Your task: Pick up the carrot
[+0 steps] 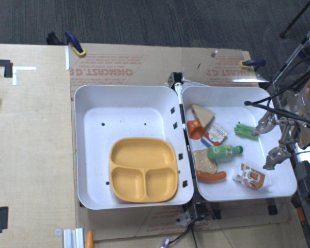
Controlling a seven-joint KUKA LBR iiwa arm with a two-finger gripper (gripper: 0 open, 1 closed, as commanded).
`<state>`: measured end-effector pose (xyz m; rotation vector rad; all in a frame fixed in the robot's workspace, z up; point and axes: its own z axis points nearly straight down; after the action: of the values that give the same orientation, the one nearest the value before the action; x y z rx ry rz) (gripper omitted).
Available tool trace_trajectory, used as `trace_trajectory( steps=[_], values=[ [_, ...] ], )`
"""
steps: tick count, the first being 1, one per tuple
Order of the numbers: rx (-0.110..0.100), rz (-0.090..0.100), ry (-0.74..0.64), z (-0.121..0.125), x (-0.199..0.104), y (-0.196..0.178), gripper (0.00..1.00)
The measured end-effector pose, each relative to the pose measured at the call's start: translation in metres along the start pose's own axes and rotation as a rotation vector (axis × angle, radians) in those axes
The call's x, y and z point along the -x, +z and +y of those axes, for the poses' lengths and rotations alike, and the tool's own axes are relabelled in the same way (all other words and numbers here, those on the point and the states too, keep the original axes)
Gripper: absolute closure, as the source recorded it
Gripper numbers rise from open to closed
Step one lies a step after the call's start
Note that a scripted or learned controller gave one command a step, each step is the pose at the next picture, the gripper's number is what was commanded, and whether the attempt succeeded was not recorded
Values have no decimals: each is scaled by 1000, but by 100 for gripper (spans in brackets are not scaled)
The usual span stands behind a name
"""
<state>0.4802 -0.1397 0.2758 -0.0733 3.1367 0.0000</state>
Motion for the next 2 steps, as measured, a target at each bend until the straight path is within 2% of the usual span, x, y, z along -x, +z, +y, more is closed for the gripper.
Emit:
trace_trajectory(
  steps=[1,2],
  values=[
    [1,0,-111,76,41,84,0],
    [1,2,-123,118,23,84,0]
  ],
)
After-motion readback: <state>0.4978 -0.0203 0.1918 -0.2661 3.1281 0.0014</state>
